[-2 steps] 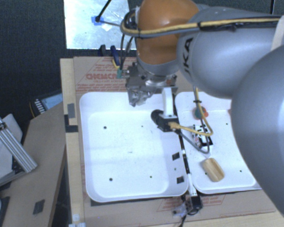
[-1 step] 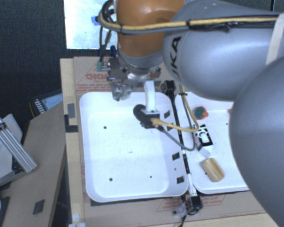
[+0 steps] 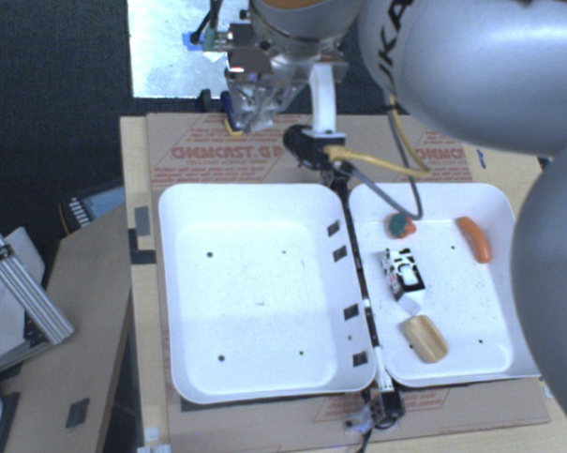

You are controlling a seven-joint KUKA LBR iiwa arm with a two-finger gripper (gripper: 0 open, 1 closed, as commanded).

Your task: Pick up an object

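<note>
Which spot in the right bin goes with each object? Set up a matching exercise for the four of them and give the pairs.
Objects:
1. orange carrot-shaped toy
2. teal and orange ball
3. black and white box
4. tan cylinder

Places in the right bin:
A. near the front edge
B. middle
C. far right
D. far side, near the divider

Pairs: 1-C, 2-D, 3-B, 4-A
</note>
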